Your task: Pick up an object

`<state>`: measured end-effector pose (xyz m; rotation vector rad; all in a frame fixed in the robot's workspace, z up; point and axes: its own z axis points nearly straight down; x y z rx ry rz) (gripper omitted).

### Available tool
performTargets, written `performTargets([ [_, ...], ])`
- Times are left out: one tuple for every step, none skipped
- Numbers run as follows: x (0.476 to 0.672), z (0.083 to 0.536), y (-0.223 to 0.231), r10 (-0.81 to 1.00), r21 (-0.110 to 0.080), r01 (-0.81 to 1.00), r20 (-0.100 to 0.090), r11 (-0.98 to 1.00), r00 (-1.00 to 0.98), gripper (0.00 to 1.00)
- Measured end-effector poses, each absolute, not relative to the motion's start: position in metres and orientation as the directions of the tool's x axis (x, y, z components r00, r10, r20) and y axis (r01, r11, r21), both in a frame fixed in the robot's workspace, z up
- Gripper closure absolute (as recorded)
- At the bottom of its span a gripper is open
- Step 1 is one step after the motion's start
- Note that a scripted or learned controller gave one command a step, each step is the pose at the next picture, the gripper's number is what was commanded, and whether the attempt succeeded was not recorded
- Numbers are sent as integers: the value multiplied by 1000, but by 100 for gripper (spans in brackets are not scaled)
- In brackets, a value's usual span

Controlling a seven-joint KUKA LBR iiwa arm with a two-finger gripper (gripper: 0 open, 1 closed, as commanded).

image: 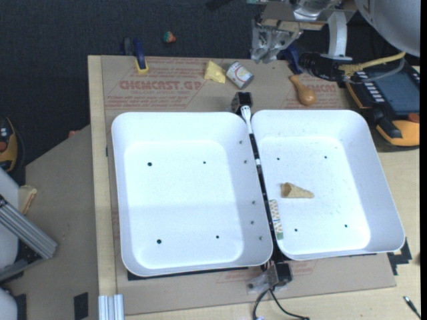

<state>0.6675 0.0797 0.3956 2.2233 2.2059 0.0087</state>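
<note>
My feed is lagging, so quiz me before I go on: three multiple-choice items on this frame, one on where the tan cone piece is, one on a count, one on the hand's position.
1. Where does the tan cone piece lie?
A. in the left bin
B. in the right bin
C. on the cardboard behind the bins

2. How many shallow white bins sit on the bench?
A. one
B. two
C. three

3. Where is the hand?
A. down inside the right bin
B. over the left bin
C. beyond the bins' far edge

Key: 1 B, it rests on the right bin's floor. 2 B, two bins sit side by side. 3 C, it hangs above the cardboard behind both bins.
</note>
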Motion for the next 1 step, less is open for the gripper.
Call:
performTargets([
  [613, 291, 206, 1000, -14, 1000, 2, 13, -13, 100],
])
